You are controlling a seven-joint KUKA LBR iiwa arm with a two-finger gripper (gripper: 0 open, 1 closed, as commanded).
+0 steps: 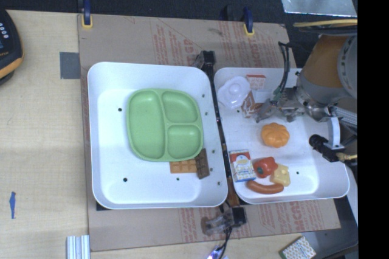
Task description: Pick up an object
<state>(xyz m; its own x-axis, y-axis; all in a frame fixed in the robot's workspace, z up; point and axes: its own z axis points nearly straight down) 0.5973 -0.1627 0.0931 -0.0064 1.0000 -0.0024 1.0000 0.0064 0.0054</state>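
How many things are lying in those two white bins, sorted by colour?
Green: 1, the divided plate
Brown: 1, the chocolate bar
Orange: 1, the round fruit
Red: 2, the pepper and the sausage
Yellow: 1, the small lump
Clear: 1, the plastic cup
Printed cartons: 2, and
Total: 9

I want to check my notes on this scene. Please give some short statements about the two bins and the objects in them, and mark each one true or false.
1. The green divided plate lies in the left bin. True.
2. The orange fruit lies on the green plate. False: it lies in the right bin.
3. The gripper is over the right bin. True.
4. The red sausage lies at the far edge of the right bin. False: it lies by the near edge.
5. A brown block touches the plate's near edge. True.
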